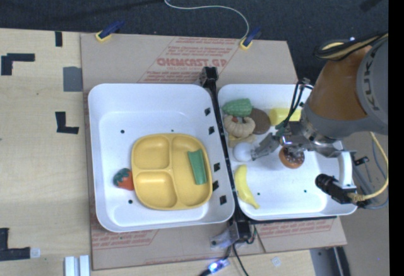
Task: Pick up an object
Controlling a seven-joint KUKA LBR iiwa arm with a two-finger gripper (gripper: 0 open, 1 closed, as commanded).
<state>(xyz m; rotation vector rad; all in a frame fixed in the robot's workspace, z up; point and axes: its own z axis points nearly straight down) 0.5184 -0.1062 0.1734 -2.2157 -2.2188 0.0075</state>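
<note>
Over right white bin (278,202), end effector (273,144) beside small white ball (242,153); grip state unclear, maybe released. Risk: ball rolls toward yellow banana (243,187), grasp misses.

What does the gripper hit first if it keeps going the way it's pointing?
Likely the white egg-like object: the gripper points toward the view's left, and that object sits just beyond its tips. Height above the right bin is unclear, so it might pass over it.
</note>
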